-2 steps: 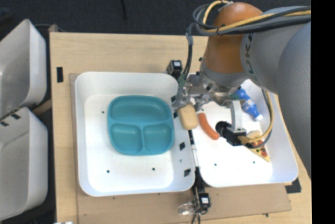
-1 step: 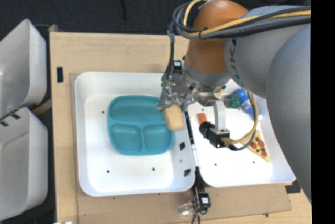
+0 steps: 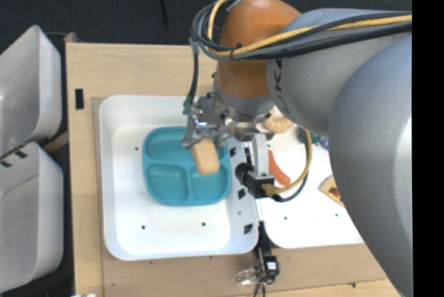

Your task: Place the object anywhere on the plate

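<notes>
Here, in the camera view, the grey arm (image 3: 347,80) reaches in from the right, its orange band (image 3: 253,28) above the wrist, and hangs over the left bin (image 3: 125,233). A teal plate (image 3: 170,181) with divided compartments lies in that bin, on the wooden surface (image 3: 83,66). The gripper (image 3: 201,143) sits over the plate's upper right corner, clenched on a tan, bread-like object (image 3: 206,158), which shows between the fingers and hangs just over the plate's right compartment; whether it touches the plate I cannot tell. The right bin (image 3: 305,230) is mostly covered by the arm, though an orange item (image 3: 277,169), perhaps a carrot, and a pale rounded item (image 3: 279,124) peek out beside the wrist
</notes>
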{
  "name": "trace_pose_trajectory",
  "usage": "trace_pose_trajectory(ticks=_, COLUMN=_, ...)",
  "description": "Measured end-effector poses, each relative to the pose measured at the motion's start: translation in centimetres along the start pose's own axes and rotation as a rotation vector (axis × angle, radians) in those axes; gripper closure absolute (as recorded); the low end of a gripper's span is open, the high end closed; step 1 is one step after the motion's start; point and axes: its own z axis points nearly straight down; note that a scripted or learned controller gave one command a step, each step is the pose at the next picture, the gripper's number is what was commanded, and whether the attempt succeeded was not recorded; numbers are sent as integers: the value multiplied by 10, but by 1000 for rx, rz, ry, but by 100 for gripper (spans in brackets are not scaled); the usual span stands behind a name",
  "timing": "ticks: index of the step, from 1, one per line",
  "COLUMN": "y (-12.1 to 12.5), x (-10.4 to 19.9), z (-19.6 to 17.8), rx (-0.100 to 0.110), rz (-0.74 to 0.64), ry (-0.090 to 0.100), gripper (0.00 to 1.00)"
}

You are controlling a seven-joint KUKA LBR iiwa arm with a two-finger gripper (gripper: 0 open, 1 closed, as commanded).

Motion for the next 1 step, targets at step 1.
trace_pose_trajectory(ticks=1, y=-4, x=49, z=13, rx=1, rz=2, ry=-2, gripper=100)
